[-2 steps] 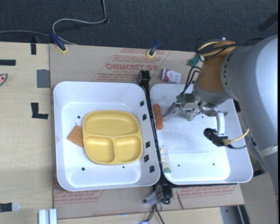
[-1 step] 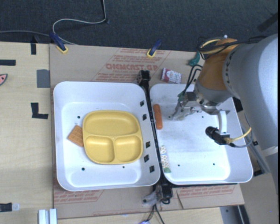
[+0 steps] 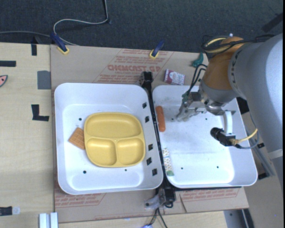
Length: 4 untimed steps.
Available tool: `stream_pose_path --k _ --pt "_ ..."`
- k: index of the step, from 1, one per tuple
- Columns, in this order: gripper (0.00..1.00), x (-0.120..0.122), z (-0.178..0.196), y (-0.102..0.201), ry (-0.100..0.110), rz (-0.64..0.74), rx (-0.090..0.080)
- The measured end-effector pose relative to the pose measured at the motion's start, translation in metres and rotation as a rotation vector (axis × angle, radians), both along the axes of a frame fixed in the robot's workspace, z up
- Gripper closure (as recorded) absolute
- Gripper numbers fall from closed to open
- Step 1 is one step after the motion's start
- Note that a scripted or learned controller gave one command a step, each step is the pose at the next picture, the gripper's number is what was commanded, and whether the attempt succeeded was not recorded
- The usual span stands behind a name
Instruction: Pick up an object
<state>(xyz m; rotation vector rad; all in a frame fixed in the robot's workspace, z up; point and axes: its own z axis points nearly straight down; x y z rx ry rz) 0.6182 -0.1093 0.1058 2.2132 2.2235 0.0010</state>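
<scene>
An orange hot-dog-shaped piece (image 3: 160, 118) lies in the right bin (image 3: 204, 170) against its left wall. A small patterned strip (image 3: 167, 161) lies lower along the same wall. My gripper (image 3: 182, 114) hangs low over the upper middle of the right bin, a short way right of the orange piece and apart from it. Nothing shows between its fingers. A yellow divided plate (image 3: 115, 139) rests in the left bin (image 3: 71, 175), with a tan cracker-like square (image 3: 77, 138) tucked at its left edge.
A small red-and-white packet (image 3: 173, 77) lies on the cardboard behind the right bin. Clamps (image 3: 156, 51) and a cable (image 3: 80, 23) sit at the back edge. The grey arm (image 3: 256, 80) covers the right bin's right side.
</scene>
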Motion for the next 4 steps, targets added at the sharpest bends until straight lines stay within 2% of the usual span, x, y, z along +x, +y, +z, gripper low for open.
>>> stream_pose_path --k 2,3,4 --pt "1.0 0.0 0.018 0.001 0.002 0.001 0.001" --pt "0.0 0.0 0.018 0.001 0.002 0.001 0.001" --pt "0.0 0.019 -0.02 0.011 0.002 -0.006 -0.004"
